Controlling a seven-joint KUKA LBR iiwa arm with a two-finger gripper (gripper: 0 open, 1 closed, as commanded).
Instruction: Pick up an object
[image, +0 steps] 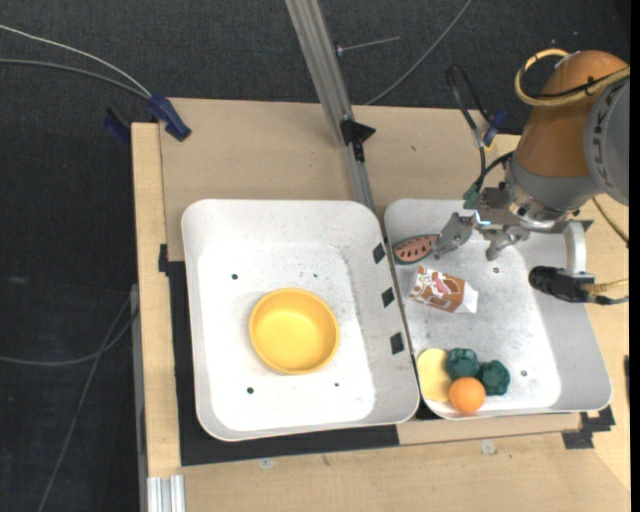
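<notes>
Gripper (474, 238) near right bin (560, 390) rim.

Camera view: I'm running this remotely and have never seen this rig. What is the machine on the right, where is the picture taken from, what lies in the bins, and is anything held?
The picture comes from one fixed camera above the bench, looking down at a slant. The grey and orange machine is a robot arm reaching in from the right; its gripper hangs open over the back of the right bin, with nothing between its fingers. The left bin holds a yellow bowl. The right bin holds a reddish slice-shaped toy, a small printed packet, and, in the near corner, a pale yellow piece, a dark green toy and an orange ball.
</notes>
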